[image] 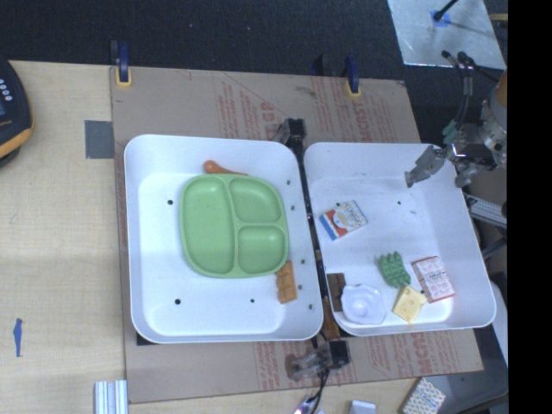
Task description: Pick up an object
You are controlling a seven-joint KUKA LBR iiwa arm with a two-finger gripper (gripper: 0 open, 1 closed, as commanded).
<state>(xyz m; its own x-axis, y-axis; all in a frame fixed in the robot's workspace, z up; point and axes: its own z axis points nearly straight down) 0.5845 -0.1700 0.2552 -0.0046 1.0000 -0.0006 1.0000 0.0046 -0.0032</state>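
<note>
Poised at the upper right of the frame, the claw (435, 164) hangs over the top right corner of the right bin (448, 222), its grey fingers spread apart with nothing between them. Behind it, the arm's wrist and cabling run off toward the right edge.

Below the claw, several small objects lie on the right bin's floor. A small card with red, white and blue print (343, 220) sits near the bin's left wall, roughly mid-height. Toward the lower right, a green knobbly toy (394, 269) lies just beside a red-and-white printed packet (432, 279), and a yellow block (409, 304) rests just below them both. A clear round lid or cup (362, 303) sits at the bin's lower left corner.

On the left of the desk (60, 231), the left bin (151, 309) carries a green divided plate (233, 225) at its centre. An orange item (216, 168) peeks out from behind the plate's upper edge, and a brown strip (285, 283) lies just off the plate's lower right corner. Both bins rest on a sheet of brown cardboard (216, 102), clamped at its top edge by two blue clips.
</note>
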